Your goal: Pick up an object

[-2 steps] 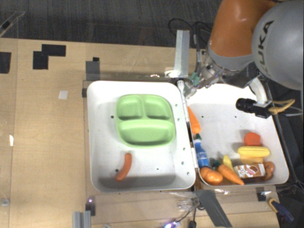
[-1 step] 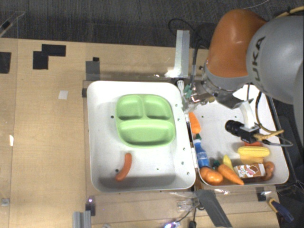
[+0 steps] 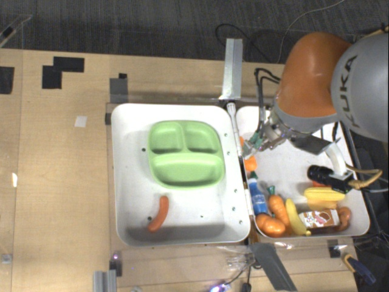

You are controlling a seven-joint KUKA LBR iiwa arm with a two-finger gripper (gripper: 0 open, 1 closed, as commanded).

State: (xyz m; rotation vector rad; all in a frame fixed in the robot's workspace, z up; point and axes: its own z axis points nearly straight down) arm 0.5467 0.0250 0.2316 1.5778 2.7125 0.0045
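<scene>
Orange piece [image 3: 250,162], small, blocky and bright, lies in the right bin [image 3: 358,227] hard against its left wall, just below the gripper [image 3: 260,140]. I see it apart from the gripper, not held. I cannot tell from this angle whether the gripper is clenched or released. It hangs over the bin's upper left part, close to the wall that faces the left bin [image 3: 121,181]. For open room, I note white floor showing across the middle of the right bin, to the right of the orange piece. The lower edge is crowded. A blue bottle [image 3: 258,198] lies along the left wall just below the orange piece. Beside it are a carrot [image 3: 278,205], a round orange fruit [image 3: 272,226], a banana [image 3: 296,218], a yellow item [image 3: 324,196] and a brown bottle with a white label [image 3: 323,219], packed close together. In the left bin a green divided plate [image 3: 185,152] sits in the upper middle. A sausage [image 3: 159,213] lies below it, not touching, with white floor on both sides. Both bins stand on the wooden worktop [image 3: 55,193].
</scene>
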